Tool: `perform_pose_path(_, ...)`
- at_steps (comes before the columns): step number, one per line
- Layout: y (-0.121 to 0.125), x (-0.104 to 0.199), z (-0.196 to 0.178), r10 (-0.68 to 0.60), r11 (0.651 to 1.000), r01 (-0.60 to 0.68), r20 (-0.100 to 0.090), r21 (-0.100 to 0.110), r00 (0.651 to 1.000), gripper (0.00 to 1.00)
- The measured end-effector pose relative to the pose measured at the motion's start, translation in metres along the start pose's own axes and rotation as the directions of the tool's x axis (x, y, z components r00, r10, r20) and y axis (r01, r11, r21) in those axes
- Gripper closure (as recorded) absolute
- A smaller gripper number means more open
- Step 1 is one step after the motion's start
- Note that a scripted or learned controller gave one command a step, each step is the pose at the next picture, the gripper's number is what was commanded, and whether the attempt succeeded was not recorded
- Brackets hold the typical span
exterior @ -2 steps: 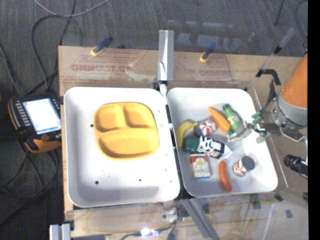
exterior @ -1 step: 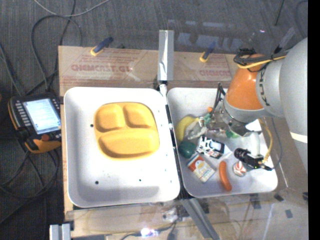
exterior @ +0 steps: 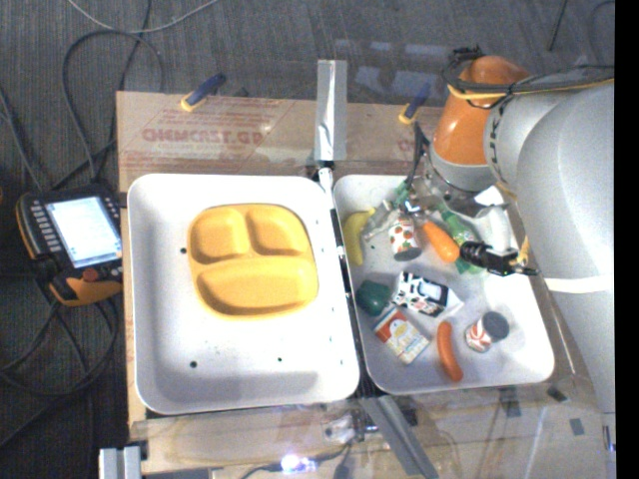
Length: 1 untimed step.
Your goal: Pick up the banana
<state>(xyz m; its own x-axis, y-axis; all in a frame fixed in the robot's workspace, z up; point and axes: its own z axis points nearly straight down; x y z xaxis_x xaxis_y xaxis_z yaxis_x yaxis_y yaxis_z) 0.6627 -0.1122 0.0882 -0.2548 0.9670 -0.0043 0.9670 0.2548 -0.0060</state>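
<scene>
The banana (exterior: 354,237) is a short yellow piece lying against the left wall of the right bin (exterior: 519,372), near its far corner. My gripper (exterior: 387,218) reaches down from the orange-banded wrist (exterior: 467,133) into the far part of that bin. It is just right of the banana and close to its upper end. A white cup with red marks (exterior: 402,238) stands directly below the gripper. I see nothing held in the gripper.
In the right bin lie a carrot (exterior: 440,240), a dark green object (exterior: 374,294), a black-and-white box (exterior: 421,292), an orange carton (exterior: 402,335), a red sausage (exterior: 449,351) and a round can (exterior: 481,331). A yellow divided plate (exterior: 255,259) sits in the left bin (exterior: 160,367).
</scene>
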Motion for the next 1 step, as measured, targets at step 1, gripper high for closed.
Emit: perform_pose_path(1,0.0057,0.0,-0.0003,-0.114,0.994,0.114,0.011,0.0,0.993,0.0)
